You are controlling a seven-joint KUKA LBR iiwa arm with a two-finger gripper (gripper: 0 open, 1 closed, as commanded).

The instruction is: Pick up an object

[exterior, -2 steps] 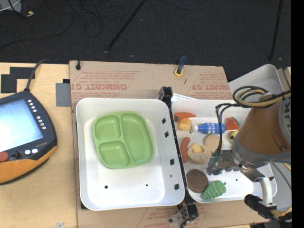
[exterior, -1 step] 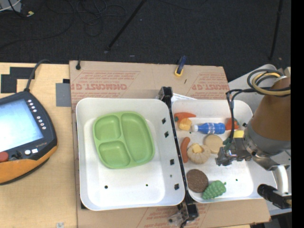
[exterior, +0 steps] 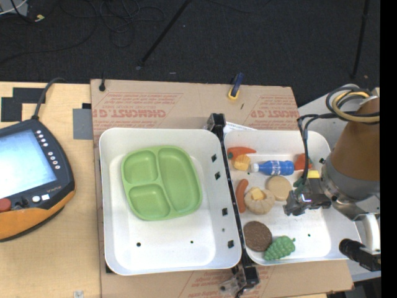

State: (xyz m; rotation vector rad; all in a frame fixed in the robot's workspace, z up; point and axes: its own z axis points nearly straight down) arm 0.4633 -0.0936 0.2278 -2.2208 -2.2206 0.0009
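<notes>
Pick not done yet, as far as I can see. Nothing lifted: every item in the right bin lies flat on its floor.

Tool sits low over the right bin, arm coming in from the right edge of the view. It's a dark cluster with a yellow tab on top; I can't tell how it's set or whether it has anything. Nothing visibly hangs off it.

Relative to the tool:
- Tan round piece, maybe a bun, just up-left of it, close, possibly touching; can't tell.
- Beige lump with a yellow bit on top, just left, near.
- Blue-and-white bottle, further up-left, lying on its side.
- Red-orange sausage-like piece, left beyond the beige lump.
- Yellow piece and orange carrot-like piece, far up-left by the bin divider.
- Brown disc, down-left, apart.
- Green grape bunch, below and slightly left, apart.
- Small red item, straight up, partly behind a cable.

Left bin, well left of the tool, carries a green compartment tray. Both bins rest on cardboard on the surface.

My read: it's at the approach or descent stage, likeliest target the tan round piece or the beige lump. Left to do: close on something, lift clear.
</notes>
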